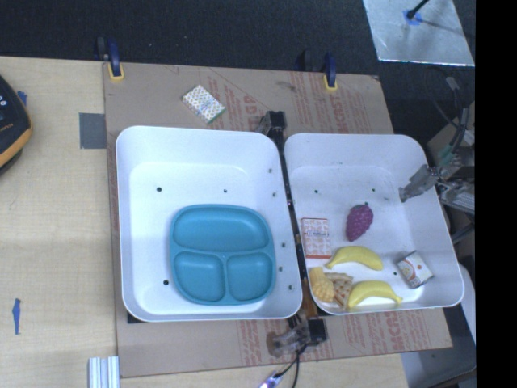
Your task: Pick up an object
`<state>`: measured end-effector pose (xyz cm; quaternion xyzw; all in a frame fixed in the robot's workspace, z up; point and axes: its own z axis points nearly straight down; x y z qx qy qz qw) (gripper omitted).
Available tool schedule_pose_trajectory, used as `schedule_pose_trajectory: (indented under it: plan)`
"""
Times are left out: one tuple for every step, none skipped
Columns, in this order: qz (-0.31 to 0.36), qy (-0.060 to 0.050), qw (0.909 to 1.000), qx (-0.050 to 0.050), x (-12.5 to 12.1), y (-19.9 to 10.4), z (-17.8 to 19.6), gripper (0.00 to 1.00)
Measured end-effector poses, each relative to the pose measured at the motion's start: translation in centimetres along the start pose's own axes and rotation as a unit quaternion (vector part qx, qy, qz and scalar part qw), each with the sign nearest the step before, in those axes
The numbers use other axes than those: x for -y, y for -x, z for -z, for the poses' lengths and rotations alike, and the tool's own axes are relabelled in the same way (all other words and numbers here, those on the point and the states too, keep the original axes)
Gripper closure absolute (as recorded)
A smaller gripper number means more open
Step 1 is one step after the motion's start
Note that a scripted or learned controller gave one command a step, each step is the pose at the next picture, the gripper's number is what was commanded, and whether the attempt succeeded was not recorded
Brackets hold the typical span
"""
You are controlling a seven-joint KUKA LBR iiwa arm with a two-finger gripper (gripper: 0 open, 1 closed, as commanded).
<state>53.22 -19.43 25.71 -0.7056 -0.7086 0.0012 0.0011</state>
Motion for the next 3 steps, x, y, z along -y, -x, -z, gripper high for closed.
schedule_pose_trajectory:
  plan:
    - [0.001, -0.001, 1.0000, 0.000, -3.8, -4.0, -12.6, 0.00]
    - [0.000, -0.001, 1.0000, 0.000, -3.3, -4.8, -16.6, 0.00]
    - [0.001, -0.001, 1.0000, 0.001, -3.4, -4.7, -15.5, 1.00]
